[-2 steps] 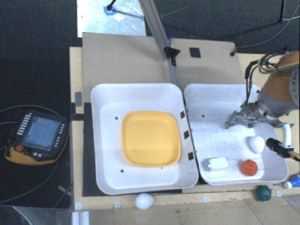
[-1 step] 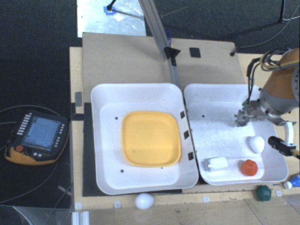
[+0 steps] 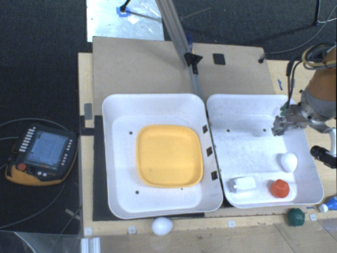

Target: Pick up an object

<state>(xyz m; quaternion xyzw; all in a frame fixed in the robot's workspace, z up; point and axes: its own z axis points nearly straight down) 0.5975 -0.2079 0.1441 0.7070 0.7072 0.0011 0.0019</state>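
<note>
My hand [image 3: 279, 125] hangs over the upper right part of the right bin [image 3: 247, 115], above bare white floor; at this slant I cannot tell whether it is spread or closed, and nothing is visibly in it. Candidate objects lie toward the near side of that bin, well apart from the hand: a white egg-shaped object [image 3: 288, 162] by the right wall, a red rounded object [image 3: 280, 188] just below it, and a small white blocky piece [image 3: 243, 183] to their left. The left bin [image 3: 116, 141] carries a yellow square plate [image 3: 170, 155] with rounded corners, smooth and matte. On the tabletop [image 3: 253, 231] beyond the bins sit a second white egg shape [image 3: 162, 226] and a dark green ball-like object [image 3: 295, 216]. Risks, as I judge them: descending from the present position would close on nothing, since no object lies beneath. The egg is smooth, curved and likely hard, so it may squirt out sideways or roll toward the wall; the wall itself may block one side of the approach. White on white makes the egg and the block easy to misplace. The red object looks the safer pick: high contrast, compact, though its rounded top may slip too. The plate is flat and wide, poor for a pinch.
</note>
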